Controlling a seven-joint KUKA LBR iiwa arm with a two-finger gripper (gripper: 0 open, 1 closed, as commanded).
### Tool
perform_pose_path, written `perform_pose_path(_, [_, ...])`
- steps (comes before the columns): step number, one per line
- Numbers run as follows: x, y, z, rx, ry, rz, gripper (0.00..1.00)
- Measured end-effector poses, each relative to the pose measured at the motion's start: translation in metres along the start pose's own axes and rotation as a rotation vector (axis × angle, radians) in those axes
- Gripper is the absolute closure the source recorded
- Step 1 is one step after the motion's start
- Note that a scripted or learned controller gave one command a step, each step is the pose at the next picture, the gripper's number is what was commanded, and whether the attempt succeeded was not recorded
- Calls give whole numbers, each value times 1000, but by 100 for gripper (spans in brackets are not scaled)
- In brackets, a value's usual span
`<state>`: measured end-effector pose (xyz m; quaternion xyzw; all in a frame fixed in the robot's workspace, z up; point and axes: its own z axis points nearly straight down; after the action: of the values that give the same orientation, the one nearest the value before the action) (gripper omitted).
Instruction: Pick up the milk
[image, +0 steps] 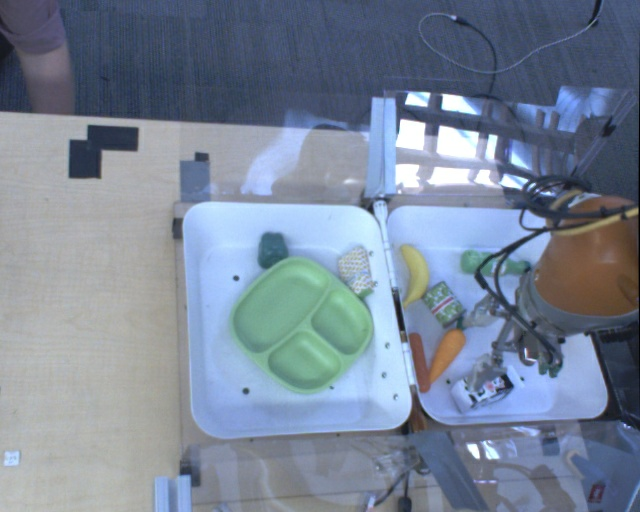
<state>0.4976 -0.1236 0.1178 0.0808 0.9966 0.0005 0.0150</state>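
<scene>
The milk is a small white carton with dark print. It lies on its side on the floor of the right bin, near the front edge. My gripper hangs just above and to the right of the carton. Its fingers are spread apart and open, with nothing between them. The arm's orange band and dark cables cover the right part of the bin.
Left of the milk lie a carrot and a thin red-orange piece. Further back are a green-labelled pack, a banana and a green item. The left bin holds a green divided plate.
</scene>
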Motion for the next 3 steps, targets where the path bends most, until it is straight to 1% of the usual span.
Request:
perform_pose_path(1, [6,35,13,1,-9,137,0])
perform_pose_path(2, [6,35,13,1,-8,137,0])
perform_pose_path(3, [14,55,-69,5,20,298,0])
